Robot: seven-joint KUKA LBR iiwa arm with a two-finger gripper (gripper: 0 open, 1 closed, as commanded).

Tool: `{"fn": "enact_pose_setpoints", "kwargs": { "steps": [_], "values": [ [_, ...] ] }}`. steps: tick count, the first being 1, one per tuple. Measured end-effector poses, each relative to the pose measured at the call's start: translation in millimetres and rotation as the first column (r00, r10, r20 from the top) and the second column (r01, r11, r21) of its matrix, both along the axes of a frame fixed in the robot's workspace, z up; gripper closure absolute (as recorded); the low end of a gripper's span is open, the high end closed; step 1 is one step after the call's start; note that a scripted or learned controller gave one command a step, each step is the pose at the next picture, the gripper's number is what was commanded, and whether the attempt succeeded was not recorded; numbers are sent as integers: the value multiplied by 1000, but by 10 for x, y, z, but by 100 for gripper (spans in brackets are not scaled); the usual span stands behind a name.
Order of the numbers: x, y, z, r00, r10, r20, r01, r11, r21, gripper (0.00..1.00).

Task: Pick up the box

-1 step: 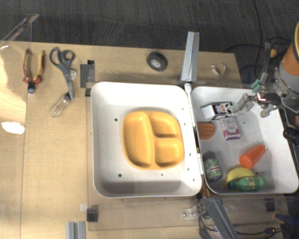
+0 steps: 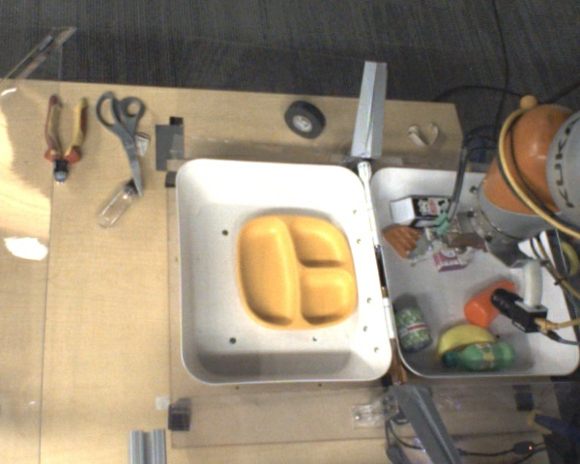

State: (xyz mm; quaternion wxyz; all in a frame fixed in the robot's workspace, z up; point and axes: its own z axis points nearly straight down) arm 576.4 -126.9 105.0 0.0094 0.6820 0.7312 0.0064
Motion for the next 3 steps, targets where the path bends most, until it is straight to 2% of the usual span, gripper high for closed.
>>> {"fn": "enact_pose_setpoints", "kwargs": {
  "steps": [1, 2, 3],
  "values": [
    [31, -16, 131, 1000, 2, 11, -2, 1000, -6, 100],
    [30, -18, 131, 1000, 2, 10, -2, 1000, -6, 0],
    [177, -25, -164, 999, -47, -13, 47, 999, 2, 0]
  ]
}}
